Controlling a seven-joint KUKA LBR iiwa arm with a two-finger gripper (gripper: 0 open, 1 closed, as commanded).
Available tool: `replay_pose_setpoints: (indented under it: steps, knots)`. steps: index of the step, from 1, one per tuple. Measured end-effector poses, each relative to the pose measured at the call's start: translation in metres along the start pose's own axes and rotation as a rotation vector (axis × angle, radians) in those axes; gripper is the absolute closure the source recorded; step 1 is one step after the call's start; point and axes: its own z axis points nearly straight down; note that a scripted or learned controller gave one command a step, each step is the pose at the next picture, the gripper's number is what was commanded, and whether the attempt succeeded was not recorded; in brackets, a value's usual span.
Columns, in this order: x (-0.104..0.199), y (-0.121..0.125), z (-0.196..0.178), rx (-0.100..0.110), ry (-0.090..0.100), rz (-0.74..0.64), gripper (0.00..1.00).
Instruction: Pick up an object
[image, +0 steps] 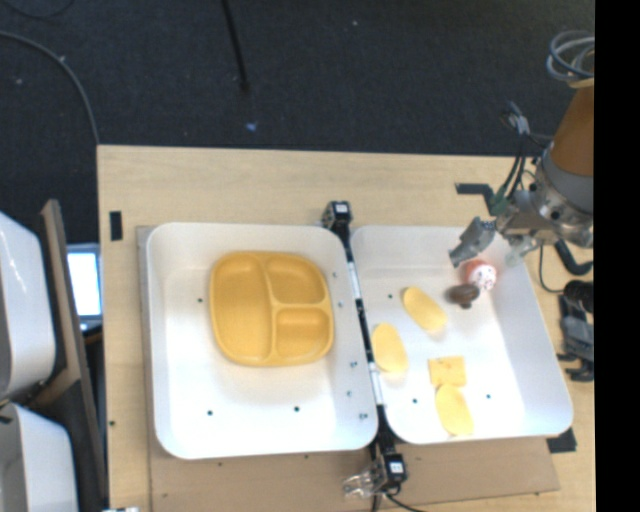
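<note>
My gripper (492, 252) hangs over the back of the right bin (530, 400), open, its two grey fingers spread apart. Just below it lies a small red and white ball (481, 274), with a brown lump (463, 294) touching its lower left side. Nothing sits between the fingers. Further forward in the same bin lie yellow pieces: an oval (424, 309), another oval (389, 350) by the left wall, a square block (447, 372) and a long piece (454, 410).
The left bin (180, 420) holds a yellow divided plate (270, 306). A ridge with black clips (339, 212) separates the two bins. Cables (575, 330) hang at the bench's right edge. White equipment (30, 330) stands to the left.
</note>
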Motion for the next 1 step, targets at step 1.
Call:
replay_pose_setpoints:
  steps: [1]
  knots:
    - [-0.0219,0.0054,0.0155,0.001,-0.001,-0.083,0.00]
